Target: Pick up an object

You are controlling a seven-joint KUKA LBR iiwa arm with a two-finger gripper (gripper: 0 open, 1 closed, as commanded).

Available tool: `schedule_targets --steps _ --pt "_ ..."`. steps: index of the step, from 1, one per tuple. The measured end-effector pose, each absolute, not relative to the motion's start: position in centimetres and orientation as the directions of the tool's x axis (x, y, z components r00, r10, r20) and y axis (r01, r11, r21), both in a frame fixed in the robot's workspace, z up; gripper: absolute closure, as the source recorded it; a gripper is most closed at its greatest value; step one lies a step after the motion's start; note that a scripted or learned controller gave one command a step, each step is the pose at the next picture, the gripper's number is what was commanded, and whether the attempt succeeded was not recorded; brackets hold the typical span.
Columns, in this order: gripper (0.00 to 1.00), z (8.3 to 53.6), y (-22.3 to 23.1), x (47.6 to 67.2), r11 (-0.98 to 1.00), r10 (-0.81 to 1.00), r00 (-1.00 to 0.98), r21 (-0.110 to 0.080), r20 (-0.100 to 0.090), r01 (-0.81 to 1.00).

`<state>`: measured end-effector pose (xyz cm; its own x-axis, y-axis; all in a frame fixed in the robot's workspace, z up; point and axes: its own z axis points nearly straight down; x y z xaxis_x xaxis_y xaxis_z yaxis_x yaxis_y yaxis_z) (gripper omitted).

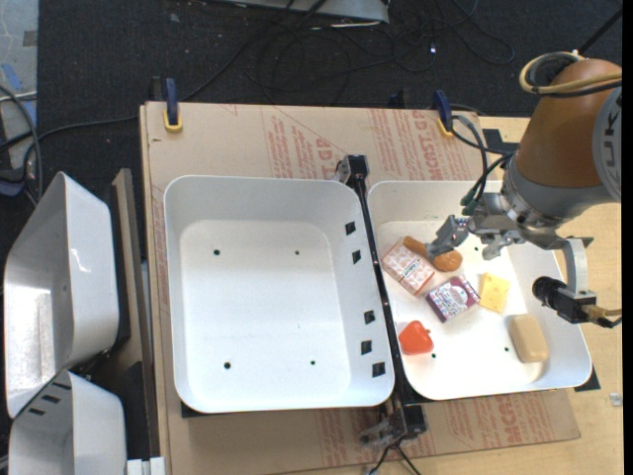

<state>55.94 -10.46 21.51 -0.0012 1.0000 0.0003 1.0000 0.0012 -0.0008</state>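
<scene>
From above, two white bins sit side by side on a brown board: the left bin (188,265) and the right bin (569,364), which holds six small things. The arm (569,156), grey with an orange band, reaches in from the right over the right bin's upper part, and its gripper (457,237) hangs low above the things near the bin's middle. Whether the gripper is wide or narrow cannot be told from here, and nothing is seen gripped in it. Just below its tip lies an orange-brown oval piece (447,260), touching or nearly touching a brown stick (415,246) to its left. Beside these lies one pink packet (408,268), flat and tilted, and just right of it and lower one purple packet (453,298) with a pale label. One yellow cube (494,292) sits just right of the purple packet. One red pepper-like piece (416,338) lies near the bin's left wall, lower down. One tan block (529,339) lies toward the lower right corner, well apart from the red piece.
</scene>
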Motion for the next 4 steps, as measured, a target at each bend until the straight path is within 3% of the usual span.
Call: schedule_targets --steps 1,2,3,4 --pt "0.0 8.8 -15.0 60.3 -0.005 1.0 0.005 0.003 0.0 1.0" --pt "1.0 10.6 -14.9 60.3 -0.002 1.0 0.002 0.008 -0.002 1.0" --pt "1.0 19.8 -5.3 62.3 0.01 1.0 -0.01 0.009 0.001 1.0" --pt "1.0 19.2 2.0 58.7 0.008 1.0 -0.008 -0.003 0.001 1.0"
